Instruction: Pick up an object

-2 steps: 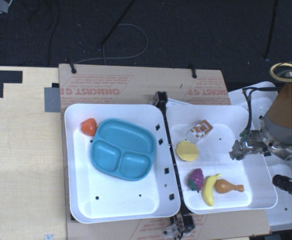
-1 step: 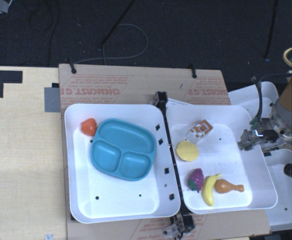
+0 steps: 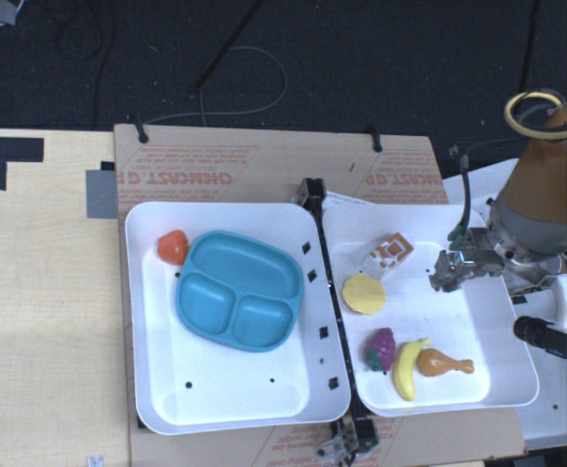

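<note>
My gripper [image 3: 445, 272] hangs over the right side of the right bin [image 3: 497, 387], with nothing seen between its fingers. To its left lie a small brown-and-white box [image 3: 390, 253] and a flat yellow disc [image 3: 364, 294]. Toward the bin's front sit a purple grape bunch [image 3: 381, 347], a yellow banana [image 3: 406, 368] and an orange chicken drumstick [image 3: 443, 363]. The gripper is apart from all of them, above bare bin floor.
The left bin [image 3: 225, 407] holds a blue divided plate [image 3: 238, 290] and a red-orange tomato [image 3: 172, 247] at its back left corner. A black divider [image 3: 329, 309] runs between the bins. Cardboard [image 3: 273, 163] lies behind them.
</note>
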Robot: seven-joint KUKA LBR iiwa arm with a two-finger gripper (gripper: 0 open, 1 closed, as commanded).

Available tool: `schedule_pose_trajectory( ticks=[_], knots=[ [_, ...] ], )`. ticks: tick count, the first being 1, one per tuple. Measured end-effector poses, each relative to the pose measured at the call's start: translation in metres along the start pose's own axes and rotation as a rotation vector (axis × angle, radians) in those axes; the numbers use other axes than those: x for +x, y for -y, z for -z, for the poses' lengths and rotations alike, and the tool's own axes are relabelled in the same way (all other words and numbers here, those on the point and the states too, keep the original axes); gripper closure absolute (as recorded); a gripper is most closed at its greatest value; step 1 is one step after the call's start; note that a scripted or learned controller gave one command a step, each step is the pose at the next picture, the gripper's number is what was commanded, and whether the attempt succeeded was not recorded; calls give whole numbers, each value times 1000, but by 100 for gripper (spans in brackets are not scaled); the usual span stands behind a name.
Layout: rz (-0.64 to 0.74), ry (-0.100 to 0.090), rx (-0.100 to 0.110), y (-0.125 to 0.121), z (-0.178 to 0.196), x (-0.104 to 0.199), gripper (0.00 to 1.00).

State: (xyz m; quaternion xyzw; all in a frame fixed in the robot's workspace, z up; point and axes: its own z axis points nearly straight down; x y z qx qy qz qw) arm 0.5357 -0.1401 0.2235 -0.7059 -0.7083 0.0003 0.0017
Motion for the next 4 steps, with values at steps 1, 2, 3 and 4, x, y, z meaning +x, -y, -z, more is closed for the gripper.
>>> schedule_pose_trajectory(
  ticks=[1, 2, 3, 4],
  knots=[
    [1, 0, -1, -8, 6, 45, 100],
    [0, 1, 0, -17, 9, 102, 100],
    [-2, 1, -1, -33, 17, 152, 100],
    [1, 0, -1, -50, 22, 203, 100]
  ],
)
